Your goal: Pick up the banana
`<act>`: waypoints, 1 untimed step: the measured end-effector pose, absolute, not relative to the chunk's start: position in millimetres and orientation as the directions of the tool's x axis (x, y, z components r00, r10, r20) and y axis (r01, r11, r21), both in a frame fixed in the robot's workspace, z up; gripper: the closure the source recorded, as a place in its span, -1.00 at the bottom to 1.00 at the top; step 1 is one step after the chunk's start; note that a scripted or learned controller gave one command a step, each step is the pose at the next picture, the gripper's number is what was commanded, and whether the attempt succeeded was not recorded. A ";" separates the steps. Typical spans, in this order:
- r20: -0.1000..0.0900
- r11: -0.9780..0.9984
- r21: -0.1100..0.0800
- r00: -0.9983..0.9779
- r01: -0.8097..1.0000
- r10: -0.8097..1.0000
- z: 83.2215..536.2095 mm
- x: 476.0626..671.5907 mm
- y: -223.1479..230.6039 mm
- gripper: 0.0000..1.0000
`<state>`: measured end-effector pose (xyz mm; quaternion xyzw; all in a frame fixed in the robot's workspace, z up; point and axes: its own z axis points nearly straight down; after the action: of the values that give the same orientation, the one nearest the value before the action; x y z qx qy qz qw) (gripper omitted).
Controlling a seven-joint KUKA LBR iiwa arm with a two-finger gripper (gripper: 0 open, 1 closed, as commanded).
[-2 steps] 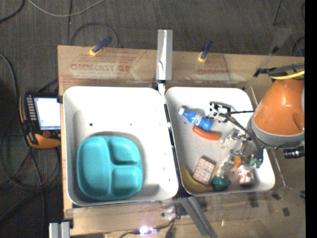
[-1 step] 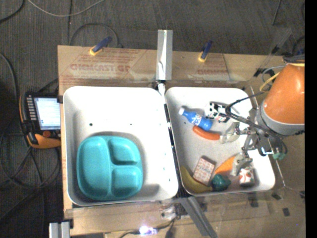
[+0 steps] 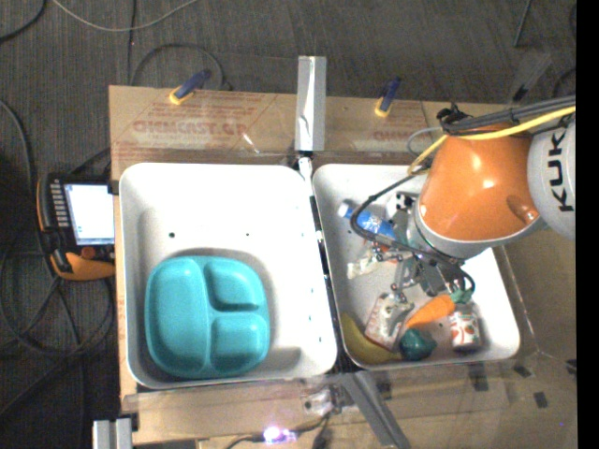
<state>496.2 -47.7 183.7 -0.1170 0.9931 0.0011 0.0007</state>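
Reaching for the banana (image 3: 360, 342) — it lies at the right bin's (image 3: 505, 279) near-left corner, beside a carrot (image 3: 432, 309) and teal item (image 3: 417, 345). Our gripper (image 3: 421, 283) hovers above the clutter; jaw state we cannot tell. We should approach from the bin's left wall, clear of neighbours.

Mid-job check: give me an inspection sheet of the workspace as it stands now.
Surface: two white bins on a board.
Job's things: banana at right bin's near-left corner, part hidden.
Clutter: teal tray in left bin; carrot, teal lump, small can, packets in right bin.
Grippers: gripper over the right bin's clutter; finger state unclear.
Cables: black cable by the wrist; loose ones on the floor.
Surroundings: carpet, pendant at left.
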 end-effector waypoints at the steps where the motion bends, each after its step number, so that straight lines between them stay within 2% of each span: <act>1: -0.005 0.973 0.003 -0.973 -0.231 -0.231 193.1 497.7 -46.8 1.00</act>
<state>497.7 -46.8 193.1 -0.1165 0.9932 0.0017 0.0022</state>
